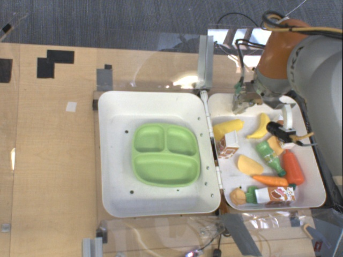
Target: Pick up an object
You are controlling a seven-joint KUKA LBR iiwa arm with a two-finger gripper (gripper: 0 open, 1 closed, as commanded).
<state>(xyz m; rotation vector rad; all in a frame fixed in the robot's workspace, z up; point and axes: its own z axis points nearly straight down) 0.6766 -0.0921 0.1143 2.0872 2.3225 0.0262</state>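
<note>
My gripper [243,101] hangs over the far left corner of the right bin [316,197], above bare white floor. Nothing shows in it. Just in front of it lie a yellow corn-like piece [228,126] and a yellow banana [260,126]. Further forward are a small brown and white carton [229,145], a green bottle [269,157], a red pepper [292,167], a pale yellow wedge [250,165], an orange carrot [270,180] and a bottle with a brown label [274,195] lying on its side.
The left bin [115,197] holds a green divided plate [165,155] in its middle. A metal post [206,63] stands behind the divider between the bins. A small tan ball [238,197] sits at the right bin's front left corner.
</note>
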